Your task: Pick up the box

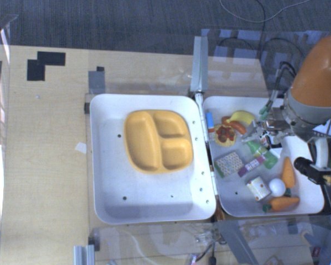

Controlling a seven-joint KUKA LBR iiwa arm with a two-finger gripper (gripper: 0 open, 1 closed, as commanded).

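white box (258,188) lies low in right bin (314,206); gripper (266,127) hovers above it

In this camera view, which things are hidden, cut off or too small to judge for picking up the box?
1. Tool: whether it is open or shut, too small and mixed with clutter in the camera view.
2. Box: its printed faces are too small to read.
3. Right bin: its far right part is covered by the arm.
4. Carrot: its left end sits behind the box's corner; contact is unclear.
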